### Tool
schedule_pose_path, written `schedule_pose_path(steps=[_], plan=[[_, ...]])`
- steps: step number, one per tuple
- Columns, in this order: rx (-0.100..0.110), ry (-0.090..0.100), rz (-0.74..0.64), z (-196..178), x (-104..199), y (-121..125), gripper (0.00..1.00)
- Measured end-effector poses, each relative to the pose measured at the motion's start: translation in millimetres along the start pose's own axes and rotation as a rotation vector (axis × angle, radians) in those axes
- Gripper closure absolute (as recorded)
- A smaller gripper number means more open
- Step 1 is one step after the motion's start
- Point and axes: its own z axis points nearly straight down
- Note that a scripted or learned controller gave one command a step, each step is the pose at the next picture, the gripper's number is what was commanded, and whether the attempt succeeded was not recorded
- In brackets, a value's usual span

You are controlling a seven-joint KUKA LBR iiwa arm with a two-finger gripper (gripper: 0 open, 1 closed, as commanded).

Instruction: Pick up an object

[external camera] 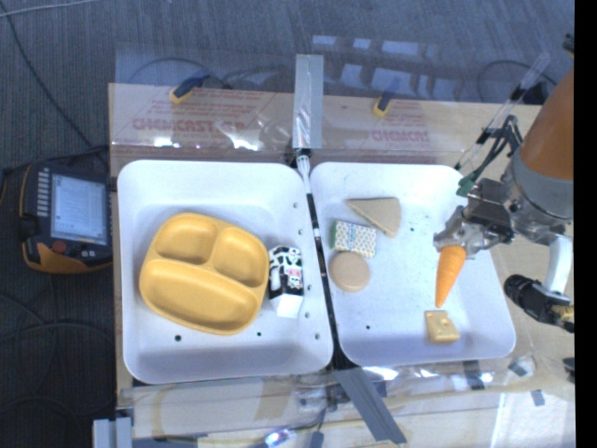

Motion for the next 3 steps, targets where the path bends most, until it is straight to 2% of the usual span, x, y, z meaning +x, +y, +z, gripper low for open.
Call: schedule_pose_path(steps=[1, 2, 3], plan=[[-0.001, 0.000, 0.049, -84.3, -29.0, 23.2, 1.00], [-0.001, 0.001, -0.263, -130.8, 49.1, 33.7, 1.00], [0.003, 0.003, -0.397, -4.9, 35.1, 3.3, 1.00]])
